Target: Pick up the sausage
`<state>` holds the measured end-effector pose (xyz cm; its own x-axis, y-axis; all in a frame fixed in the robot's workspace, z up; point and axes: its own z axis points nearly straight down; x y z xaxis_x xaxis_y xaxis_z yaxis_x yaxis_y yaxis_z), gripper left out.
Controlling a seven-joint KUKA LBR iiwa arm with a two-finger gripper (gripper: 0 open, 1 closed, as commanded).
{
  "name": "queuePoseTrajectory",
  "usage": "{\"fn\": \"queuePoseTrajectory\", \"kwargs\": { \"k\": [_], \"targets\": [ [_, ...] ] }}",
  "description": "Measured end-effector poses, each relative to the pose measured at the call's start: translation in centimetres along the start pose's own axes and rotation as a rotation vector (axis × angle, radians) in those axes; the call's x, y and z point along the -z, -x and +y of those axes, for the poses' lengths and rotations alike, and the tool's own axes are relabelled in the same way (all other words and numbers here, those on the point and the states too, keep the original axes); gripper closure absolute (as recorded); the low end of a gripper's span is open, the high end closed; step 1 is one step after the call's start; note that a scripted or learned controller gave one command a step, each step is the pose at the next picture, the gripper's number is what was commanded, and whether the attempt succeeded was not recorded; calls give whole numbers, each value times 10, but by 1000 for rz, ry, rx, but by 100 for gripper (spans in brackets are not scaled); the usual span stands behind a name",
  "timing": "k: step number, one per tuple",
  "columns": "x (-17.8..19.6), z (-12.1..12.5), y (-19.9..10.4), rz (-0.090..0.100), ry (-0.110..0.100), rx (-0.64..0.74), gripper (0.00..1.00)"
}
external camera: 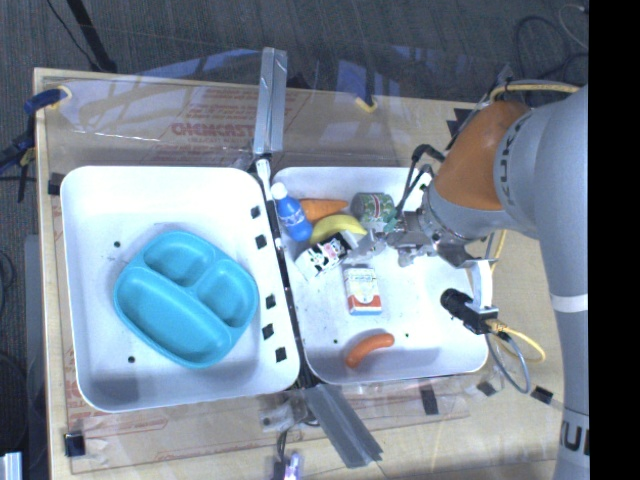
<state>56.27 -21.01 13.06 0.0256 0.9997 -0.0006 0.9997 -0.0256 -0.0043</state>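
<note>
Gripper [385,236] hovering over the right bin [440,353]; we cannot tell how it is set.

We are seeing it hanging above the back clutter, by the can [372,206], banana [338,227] and carton [362,290]; the sausage [369,347] is lying apart near the front wall, untouched; a blue plate [188,295] is sitting in the left bin [90,218].

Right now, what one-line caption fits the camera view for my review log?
Gripper hovers near the can in the right bin; the sausage lies untouched by the front wall.
</note>
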Motion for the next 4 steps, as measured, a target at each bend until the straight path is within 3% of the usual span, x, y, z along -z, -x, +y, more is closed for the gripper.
{"fn": "queuePoseTrajectory", "kwargs": {
  "k": [1,2,3,4],
  "targets": [
    [-40,-62,-20,2,2,-2,0],
    [-43,84,-18,5,-38,86,0],
    [-41,19,0,2,-1,-64,0],
    [-40,-56,-10,3,1,195,0]
  ]
}}
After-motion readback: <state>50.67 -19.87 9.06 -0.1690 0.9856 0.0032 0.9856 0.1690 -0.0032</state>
